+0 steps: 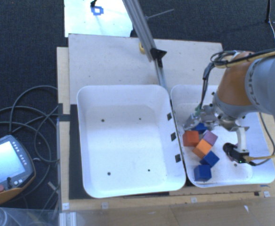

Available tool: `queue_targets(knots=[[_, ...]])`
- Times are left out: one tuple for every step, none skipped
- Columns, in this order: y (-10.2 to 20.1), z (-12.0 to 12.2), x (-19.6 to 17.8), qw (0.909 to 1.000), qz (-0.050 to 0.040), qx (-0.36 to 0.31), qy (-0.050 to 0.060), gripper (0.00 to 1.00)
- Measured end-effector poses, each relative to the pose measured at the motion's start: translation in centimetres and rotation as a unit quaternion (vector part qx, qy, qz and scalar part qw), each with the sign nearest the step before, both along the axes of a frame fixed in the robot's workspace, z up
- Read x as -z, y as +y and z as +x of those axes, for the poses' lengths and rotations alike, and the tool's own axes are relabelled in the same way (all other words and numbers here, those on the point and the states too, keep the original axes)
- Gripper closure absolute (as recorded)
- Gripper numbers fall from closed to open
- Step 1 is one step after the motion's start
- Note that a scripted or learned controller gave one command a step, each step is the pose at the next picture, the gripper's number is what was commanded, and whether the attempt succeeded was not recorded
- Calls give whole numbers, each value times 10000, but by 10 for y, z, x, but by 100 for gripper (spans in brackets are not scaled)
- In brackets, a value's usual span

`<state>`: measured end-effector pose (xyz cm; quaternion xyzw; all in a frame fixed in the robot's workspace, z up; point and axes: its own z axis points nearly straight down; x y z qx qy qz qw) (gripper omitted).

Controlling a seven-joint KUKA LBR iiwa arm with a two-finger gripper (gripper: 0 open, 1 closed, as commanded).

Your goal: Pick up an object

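In the right bin lies a cluster of small blocks: a red-orange cube, a lighter orange block, a pale purple block, and two blue cubes. Another blue block shows partly just under the gripper. My gripper reaches down at the back of the cluster, right above that blue block. The wrist covers the fingers, so their state is hidden.
The left bin sits beside the right one, sharing a middle rim with black clips. A metal pole slants over the bench behind the bins. Cables and a teach pendant lie on the floor at left.
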<state>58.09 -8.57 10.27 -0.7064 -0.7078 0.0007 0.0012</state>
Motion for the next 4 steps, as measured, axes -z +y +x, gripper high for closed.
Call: queue_targets(knots=[[0,1,-14,10000,-3,-10,-27,100],[1,4,-78,10000,-7,-14,-50,100],[1,6,-117,10000,-7,-12,-39,100],[44,16,-116,10000,5,-37,-24,100]])
